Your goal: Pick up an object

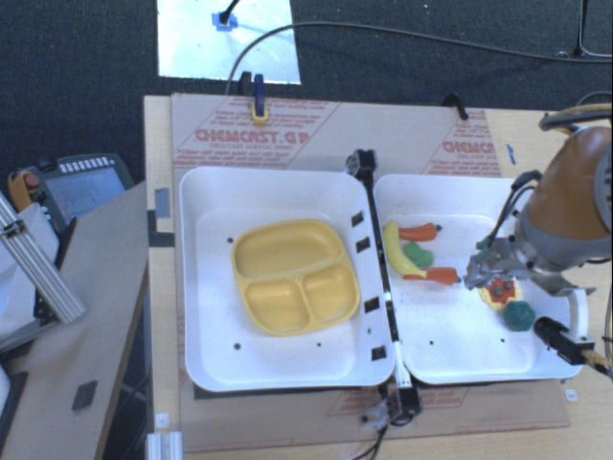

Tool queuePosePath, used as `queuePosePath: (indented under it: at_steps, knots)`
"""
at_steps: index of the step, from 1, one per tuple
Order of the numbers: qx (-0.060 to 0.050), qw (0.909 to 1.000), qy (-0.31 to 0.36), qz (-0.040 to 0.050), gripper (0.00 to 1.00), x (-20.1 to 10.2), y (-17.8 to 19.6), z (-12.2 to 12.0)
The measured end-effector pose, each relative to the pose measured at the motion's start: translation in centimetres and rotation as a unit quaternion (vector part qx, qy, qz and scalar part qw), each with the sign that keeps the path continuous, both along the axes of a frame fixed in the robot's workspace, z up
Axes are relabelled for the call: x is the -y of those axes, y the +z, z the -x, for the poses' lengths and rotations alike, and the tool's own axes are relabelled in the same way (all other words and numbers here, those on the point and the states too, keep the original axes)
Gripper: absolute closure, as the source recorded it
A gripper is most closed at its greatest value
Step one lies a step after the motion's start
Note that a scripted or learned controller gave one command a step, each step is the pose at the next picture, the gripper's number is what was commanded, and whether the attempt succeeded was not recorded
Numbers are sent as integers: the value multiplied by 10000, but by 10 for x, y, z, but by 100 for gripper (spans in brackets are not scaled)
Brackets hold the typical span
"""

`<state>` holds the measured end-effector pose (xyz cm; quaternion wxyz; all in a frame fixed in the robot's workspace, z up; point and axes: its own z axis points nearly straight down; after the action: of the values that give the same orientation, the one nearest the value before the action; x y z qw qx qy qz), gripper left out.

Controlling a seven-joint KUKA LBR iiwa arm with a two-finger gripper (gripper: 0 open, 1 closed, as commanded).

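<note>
Nearest the camera, along the front edge of the bench (287, 405), run the front rims of two shallow white bins sitting side by side. In the right bin (450, 357), close to its front right corner, a small dark green rounded object (518, 316) lies on the floor, and just behind it, touching or nearly so, is a yellow piece with red on top (499, 293) whose exact kind is too small to tell. The gripper (482, 274) hangs right over the left edge of that yellow and red piece, low in the bin; whether it is spread or closed cannot be made out from this angle, and nothing can be seen held in it. The grey arm with its orange band (572, 195) reaches in over the right rim. To the left of the gripper, an orange carrot-like piece (442, 276) lies near the middle of the bin, with a green leafy toy (419, 255) just behind it and a yellow banana (394, 247) along the left wall. A second orange carrot (418, 231) lies farther back. The left bin (206, 257) holds a yellow three-compartment tray (287, 247), centred and turned at an angle. Beyond the bins, a yellow-handled clamp (260, 99) grips the far edge of the brown board (316, 127).
</note>
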<state>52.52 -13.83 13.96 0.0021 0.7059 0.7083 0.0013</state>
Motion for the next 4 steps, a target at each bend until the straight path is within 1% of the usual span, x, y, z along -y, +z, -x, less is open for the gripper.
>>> queuePosePath:
  at_steps: [1,2,3,4]
  knots:
    - [5,10000,6,1,100,-4,44,-1]
    - [-2,10000,4,0,100,-4,72,-3]
    - [-7,10000,28,-11,100,-47,70,-12]
    - [-4,10000,34,-11,100,-99,83,-20]
